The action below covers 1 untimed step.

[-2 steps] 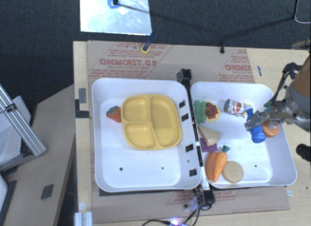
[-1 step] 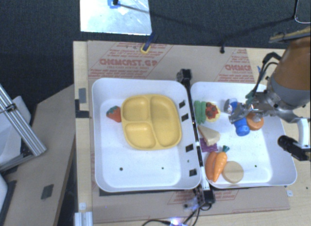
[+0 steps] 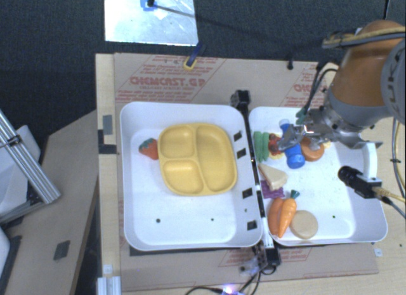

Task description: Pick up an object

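My gripper (image 3: 293, 137) hangs over the back of the right bin (image 3: 342, 208), right above a blue object (image 3: 294, 154) and a small red piece (image 3: 275, 145). An orange-brown round object (image 3: 313, 151) lies just to its right. Green pieces (image 3: 261, 145) lie along the bin's left wall. Nearer the front lie a pale wedge (image 3: 273, 176), a purple piece (image 3: 273, 193), an orange carrot (image 3: 282, 214) and a beige disc (image 3: 304, 224). I see nothing lifted between the fingers.
The left bin (image 3: 136, 179) bears a yellow sectioned plate (image 3: 195, 158) with a red strawberry (image 3: 149, 148) beside its left edge. A black divider clip strip (image 3: 252, 173) runs between the bins. Bare white floor lies at the right bin's front right.
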Motion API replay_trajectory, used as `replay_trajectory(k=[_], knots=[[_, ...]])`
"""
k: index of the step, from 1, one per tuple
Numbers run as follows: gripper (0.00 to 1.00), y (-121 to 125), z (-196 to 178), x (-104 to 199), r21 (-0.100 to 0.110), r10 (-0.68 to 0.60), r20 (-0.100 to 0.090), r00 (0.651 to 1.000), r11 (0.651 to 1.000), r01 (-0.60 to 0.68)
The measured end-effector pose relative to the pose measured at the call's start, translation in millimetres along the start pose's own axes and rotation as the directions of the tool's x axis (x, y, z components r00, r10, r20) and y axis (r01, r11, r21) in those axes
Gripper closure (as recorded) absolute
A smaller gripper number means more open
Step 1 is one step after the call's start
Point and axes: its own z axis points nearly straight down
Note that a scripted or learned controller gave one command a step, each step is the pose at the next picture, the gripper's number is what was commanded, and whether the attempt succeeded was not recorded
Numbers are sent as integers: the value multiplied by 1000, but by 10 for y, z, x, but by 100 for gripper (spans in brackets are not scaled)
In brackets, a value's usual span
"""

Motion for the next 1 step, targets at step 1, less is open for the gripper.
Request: replay_trajectory(k=[1], knots=[[100, 172, 10, 469, 1, 0, 0, 1000, 1000, 0]])
